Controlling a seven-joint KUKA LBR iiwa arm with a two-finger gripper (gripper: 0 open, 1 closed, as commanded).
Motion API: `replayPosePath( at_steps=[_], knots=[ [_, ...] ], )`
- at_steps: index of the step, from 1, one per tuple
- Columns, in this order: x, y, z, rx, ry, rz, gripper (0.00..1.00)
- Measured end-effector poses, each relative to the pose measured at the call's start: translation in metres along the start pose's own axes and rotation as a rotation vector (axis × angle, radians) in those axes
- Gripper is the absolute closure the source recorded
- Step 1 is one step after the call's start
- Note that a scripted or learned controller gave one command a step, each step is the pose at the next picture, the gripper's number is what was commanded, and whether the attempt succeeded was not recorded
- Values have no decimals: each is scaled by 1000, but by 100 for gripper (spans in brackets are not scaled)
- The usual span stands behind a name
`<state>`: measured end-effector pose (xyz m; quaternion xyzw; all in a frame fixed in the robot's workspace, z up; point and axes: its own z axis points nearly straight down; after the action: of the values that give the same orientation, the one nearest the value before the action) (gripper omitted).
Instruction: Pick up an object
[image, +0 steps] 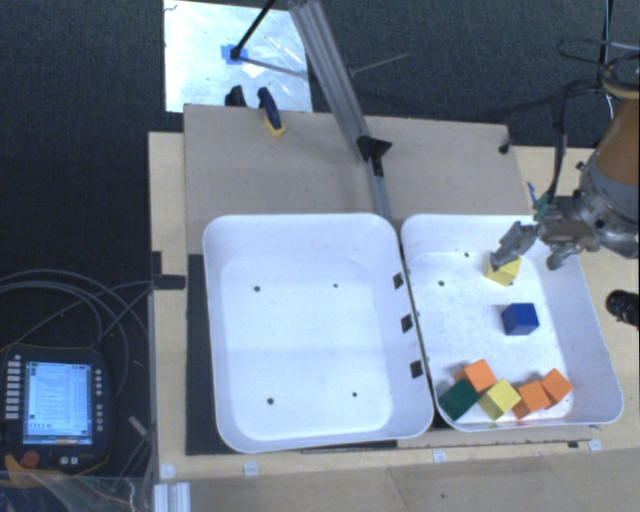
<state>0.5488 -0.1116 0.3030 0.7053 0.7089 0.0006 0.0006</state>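
Spread apart, two grey prongs with a clear gap between them, nothing gripped in that gap. Gripper (531, 255) hanging over the far end of the right bin (455, 310), reaching in from the view's right under the orange-banded wrist.

Just beside the prong nearer the bins' divider: a small yellow cube (503, 269), at or touching that prong's tip, toward the view's left and slightly nearer the camera. Not between the prongs; sits off to the divider side of the gap. Whether prong and cube actually touch: too close to tell. No long axis to speak of on a cube, though its faces look turned slightly against the bin walls.

Judged from this: closing here would likely miss, or nudge the cube aside. Calls for a short shift toward the divider to straddle it, then a descent.

Farther out, nearer the camera in the same bin: a blue cube (519, 318), apart from the yellow one. Then, at the near wall, a huddle of orange, green and yellow blocks (498, 399), packed close, harder to straddle.

Beyond the divider, the left bin (300, 330). At the view's lower left, off the bench, a control pendant (55, 405) with its cables.
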Motion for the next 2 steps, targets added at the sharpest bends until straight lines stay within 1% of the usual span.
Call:
replayPosePath(
  at_steps=[1,2],
  knots=[
    [0,0,0,-1,0,2,0],
    [0,10,53,4,0,3,0]
  ],
)
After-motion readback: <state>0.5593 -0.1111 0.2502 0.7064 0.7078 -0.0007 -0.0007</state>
